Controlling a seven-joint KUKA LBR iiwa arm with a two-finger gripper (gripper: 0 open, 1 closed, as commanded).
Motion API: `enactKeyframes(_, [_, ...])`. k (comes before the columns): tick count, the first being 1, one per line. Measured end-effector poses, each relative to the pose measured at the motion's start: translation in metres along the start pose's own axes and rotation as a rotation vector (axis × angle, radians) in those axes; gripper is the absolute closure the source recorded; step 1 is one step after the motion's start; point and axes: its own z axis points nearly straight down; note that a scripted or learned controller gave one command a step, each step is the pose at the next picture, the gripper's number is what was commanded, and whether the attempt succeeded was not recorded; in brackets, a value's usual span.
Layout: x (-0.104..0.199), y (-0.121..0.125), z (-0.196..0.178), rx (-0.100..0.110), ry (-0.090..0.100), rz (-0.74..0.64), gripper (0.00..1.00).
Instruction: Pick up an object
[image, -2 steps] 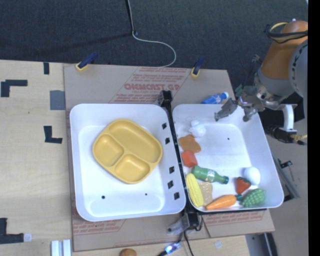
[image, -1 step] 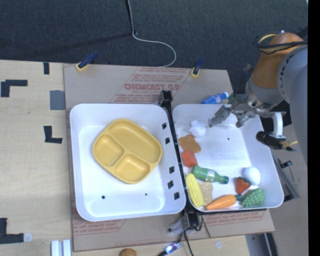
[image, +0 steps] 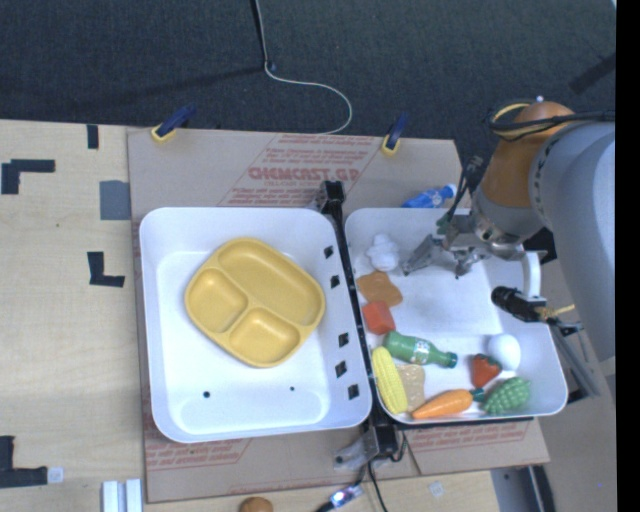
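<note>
So the gripper hangs over the right bin, fingers spread apart with nothing between them. The nearest grab is probably the white lump at its 9 o'clock, just beside one fingertip. The green bottle lies at 6 o'clock, long axis left-right. There's bare white floor below, so decent room.

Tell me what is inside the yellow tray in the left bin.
The yellow tray has three compartments, and nothing can be seen lying in any of them. It covers the left bin floor beneath it, so whatever is under the tray cannot be seen.
</note>
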Motion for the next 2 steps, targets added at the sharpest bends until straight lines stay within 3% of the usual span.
enactKeyframes(1, [0.001, 0.0, 0.002, -0.004, -0.001, 0.0, 0.0])
enactKeyframes(2, [0.001, 0.0, -0.009, -0.005, -0.002, -0.002, 1.0])
